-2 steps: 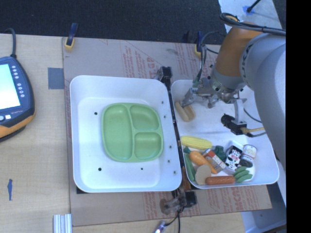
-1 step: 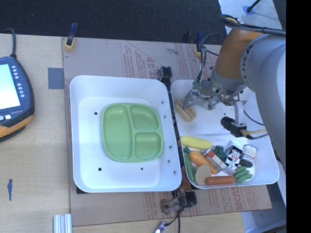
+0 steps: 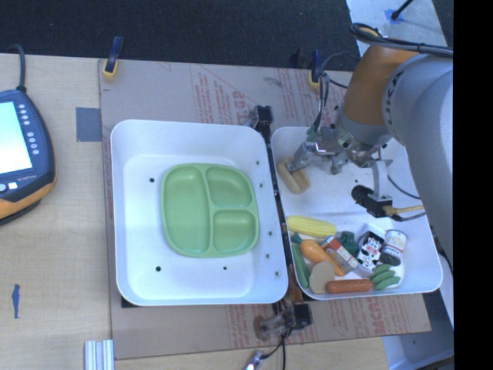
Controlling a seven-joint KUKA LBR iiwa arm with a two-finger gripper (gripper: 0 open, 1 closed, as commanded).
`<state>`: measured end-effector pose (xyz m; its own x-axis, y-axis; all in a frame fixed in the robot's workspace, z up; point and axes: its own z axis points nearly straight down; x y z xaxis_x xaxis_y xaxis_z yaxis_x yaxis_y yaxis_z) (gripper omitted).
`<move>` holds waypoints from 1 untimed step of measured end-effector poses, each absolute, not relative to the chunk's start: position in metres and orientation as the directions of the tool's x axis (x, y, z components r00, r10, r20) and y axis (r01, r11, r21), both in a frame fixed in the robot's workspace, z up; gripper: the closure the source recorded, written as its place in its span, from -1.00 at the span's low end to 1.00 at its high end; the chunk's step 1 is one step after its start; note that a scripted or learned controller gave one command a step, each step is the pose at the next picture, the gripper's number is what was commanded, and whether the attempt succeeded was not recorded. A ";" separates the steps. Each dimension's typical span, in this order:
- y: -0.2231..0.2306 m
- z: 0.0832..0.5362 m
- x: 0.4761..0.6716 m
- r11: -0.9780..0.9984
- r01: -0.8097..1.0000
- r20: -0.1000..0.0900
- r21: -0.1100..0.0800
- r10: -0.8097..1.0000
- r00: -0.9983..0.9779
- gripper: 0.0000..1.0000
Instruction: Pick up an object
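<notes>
The gripper sits low in the right bin, seemingly clenched on a bread roll

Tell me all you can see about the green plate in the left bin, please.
The green plate is a pale green, plastic-looking tray with rounded corners and three compartments: one long, two smaller. It lies flat, right side up, near the middle of the left bin, resting on its floor. Its compartments hold nothing, and nothing else touches it.

The arm is a bulky grey shell with an orange band, thin dark cables looping beside that band.
</notes>
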<state>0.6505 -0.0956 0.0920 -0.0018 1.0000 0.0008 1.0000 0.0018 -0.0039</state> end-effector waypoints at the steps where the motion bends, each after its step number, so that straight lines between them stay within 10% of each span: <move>1: -0.094 0.092 0.641 0.002 1.000 0.000 -0.005 1.000 -0.002 -1.00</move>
<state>0.6411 -0.0944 0.0921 -0.0015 1.0000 0.0000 1.0000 0.0015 -0.0055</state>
